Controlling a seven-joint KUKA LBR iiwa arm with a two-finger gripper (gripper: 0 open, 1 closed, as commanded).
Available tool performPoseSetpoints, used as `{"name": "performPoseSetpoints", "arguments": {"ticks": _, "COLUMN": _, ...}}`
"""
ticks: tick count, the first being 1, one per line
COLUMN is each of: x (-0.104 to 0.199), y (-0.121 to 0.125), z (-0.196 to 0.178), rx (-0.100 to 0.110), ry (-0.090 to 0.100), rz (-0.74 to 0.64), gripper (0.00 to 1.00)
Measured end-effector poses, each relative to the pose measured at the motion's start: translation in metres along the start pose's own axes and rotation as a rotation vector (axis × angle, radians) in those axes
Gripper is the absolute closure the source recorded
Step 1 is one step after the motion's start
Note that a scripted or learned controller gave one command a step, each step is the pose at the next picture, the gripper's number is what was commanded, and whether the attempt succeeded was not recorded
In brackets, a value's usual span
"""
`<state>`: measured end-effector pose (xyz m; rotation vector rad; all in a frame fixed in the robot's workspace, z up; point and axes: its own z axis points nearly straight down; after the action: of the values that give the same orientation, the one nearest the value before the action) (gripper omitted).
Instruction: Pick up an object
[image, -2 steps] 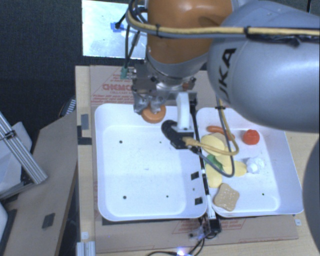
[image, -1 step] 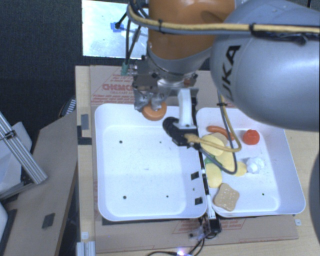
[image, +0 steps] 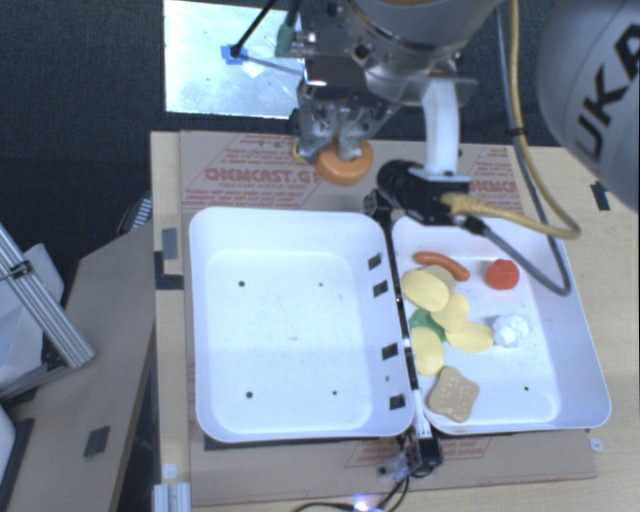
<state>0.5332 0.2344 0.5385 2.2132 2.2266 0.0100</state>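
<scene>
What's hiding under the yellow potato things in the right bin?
A green piece peeks out beneath the yellow pieces. Most of it is covered, so I cannot tell what it is.

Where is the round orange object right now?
The round orange object sits between the gripper fingers, raised at the top of the camera view, beyond the far edge of the left white bin.

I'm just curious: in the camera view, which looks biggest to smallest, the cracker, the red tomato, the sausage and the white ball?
1. Cracker
2. Sausage, long but thin
3. Red tomato and white ball: too alike to rank.
</scene>
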Motion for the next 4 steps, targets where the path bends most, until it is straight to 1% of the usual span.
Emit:
{"name": "performPoseSetpoints", "arguments": {"ticks": 1, "x": 0.000, "y": 0.001, "z": 0.076, "rx": 0.008, "ry": -0.004, "rz": 0.005, "gripper": 1.00}}
{"name": "performPoseSetpoints", "arguments": {"ticks": 2, "x": -0.001, "y": -0.027, "z": 0.184, "rx": 0.008, "ry": -0.003, "rz": 0.006, "gripper": 1.00}}
{"name": "performPoseSetpoints", "arguments": {"ticks": 3, "x": -0.001, "y": 0.024, "z": 0.200, "rx": 0.002, "ry": -0.002, "rz": 0.006, "gripper": 1.00}}
{"name": "performPoseSetpoints", "arguments": {"ticks": 4, "x": -0.001, "y": 0.052, "z": 0.253, "rx": 0.004, "ry": -0.001, "rz": 0.005, "gripper": 1.00}}
